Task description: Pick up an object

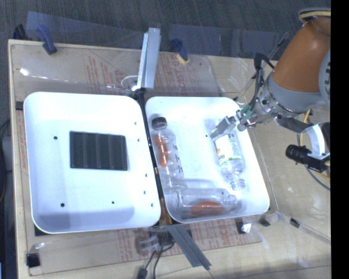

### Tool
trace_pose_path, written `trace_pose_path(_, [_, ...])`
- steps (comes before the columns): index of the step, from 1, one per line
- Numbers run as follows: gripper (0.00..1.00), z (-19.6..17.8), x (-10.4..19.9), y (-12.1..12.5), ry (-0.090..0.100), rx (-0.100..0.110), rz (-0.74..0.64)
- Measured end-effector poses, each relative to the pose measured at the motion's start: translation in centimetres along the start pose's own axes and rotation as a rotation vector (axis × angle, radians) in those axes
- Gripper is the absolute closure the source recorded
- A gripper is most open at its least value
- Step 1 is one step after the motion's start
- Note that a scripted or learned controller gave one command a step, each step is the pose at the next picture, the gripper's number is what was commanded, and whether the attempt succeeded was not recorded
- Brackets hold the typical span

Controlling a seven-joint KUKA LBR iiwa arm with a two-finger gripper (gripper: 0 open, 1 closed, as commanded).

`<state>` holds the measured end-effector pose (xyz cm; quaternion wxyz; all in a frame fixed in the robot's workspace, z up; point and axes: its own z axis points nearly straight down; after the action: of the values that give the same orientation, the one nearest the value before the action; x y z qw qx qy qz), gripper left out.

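Three clear bottles in right bin (pixel 253 156), gripper (pixel 223 127) at one.
Nearest, lower centre: bottle with orange contents (pixel 205 201) on its side. Left: black-capped bottle (pixel 164 150). Right of centre: labelled bottle (pixel 230 154); jaws sit just above its upper end, spread or pinching unclear. Left bin (pixel 41 127) holds a dark grille panel (pixel 98 150).

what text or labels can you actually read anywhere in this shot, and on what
None can be read.
Bottle under the gripper: white label with an orange mark and dark print, too small to read.
Bottle by the divider: orange label, blurred.
Bottle lying along the near wall: orange patch, no letters legible.
Bench sheet: faint reddish printed lines, too blurred to read.
Dark panel in the left bin: no text.
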<state>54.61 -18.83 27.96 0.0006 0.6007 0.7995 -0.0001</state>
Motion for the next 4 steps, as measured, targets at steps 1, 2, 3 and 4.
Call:
trace_pose_path(1, [0.00,7.1,-1.5,-1.6,0.002,0.005,0.119])
trace_pose_path(2, [0.00,10.6,-2.8,2.0,0.002,0.004,0.111])
trace_pose_path(3, [0.00,13.3,-3.2,3.7,0.001,0.002,0.091])
trace_pose_path(4, [0.00,13.3,-3.2,3.7,0.001,0.002,0.091])
